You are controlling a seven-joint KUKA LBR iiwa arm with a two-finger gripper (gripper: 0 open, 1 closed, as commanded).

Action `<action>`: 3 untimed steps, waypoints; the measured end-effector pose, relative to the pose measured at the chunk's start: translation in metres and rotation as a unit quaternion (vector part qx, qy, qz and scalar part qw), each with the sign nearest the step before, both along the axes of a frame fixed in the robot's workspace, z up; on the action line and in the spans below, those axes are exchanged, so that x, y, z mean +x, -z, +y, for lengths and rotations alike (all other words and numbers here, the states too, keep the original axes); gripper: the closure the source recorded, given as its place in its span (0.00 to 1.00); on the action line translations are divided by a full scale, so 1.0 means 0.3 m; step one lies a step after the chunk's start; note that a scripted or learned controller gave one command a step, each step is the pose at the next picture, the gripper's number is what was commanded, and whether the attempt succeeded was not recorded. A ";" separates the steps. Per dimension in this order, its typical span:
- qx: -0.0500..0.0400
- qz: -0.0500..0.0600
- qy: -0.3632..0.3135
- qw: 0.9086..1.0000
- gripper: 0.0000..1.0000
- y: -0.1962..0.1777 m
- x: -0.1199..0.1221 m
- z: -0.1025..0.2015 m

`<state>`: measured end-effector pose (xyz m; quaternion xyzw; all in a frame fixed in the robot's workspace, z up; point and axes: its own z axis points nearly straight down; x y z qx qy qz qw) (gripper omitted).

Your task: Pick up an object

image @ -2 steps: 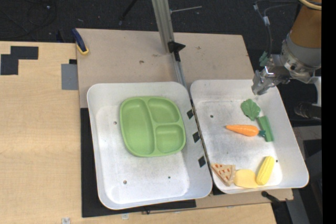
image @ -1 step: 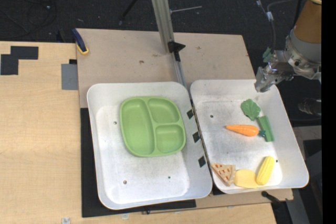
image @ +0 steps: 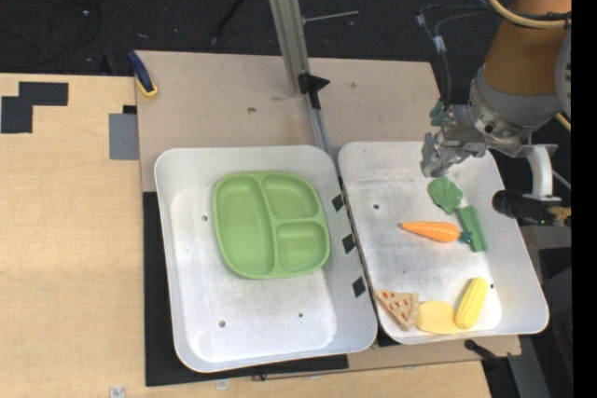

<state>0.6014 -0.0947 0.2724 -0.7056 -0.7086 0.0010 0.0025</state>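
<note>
The left bin holds a green tray. The right bin holds a waffle, carrot, lemon, corn and green vegetable. The gripper hangs above its top edge.

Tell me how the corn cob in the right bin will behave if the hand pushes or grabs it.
The corn cob looks rounded and elongated, so a sideways push would probably roll it. Its glossy, toy-like surface suggests light, stiff plastic that might slip between narrow fingers. It lies against the yellow piece near the bin's rim, so that neighbour may shift too.
</note>
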 end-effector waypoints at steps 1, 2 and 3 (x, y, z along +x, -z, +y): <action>0.000 0.000 -0.001 1.000 1.00 0.035 -0.046 0.201; 0.000 0.000 -0.001 1.000 1.00 0.033 -0.087 0.374; 0.000 0.000 -0.001 1.000 1.00 0.040 -0.125 0.539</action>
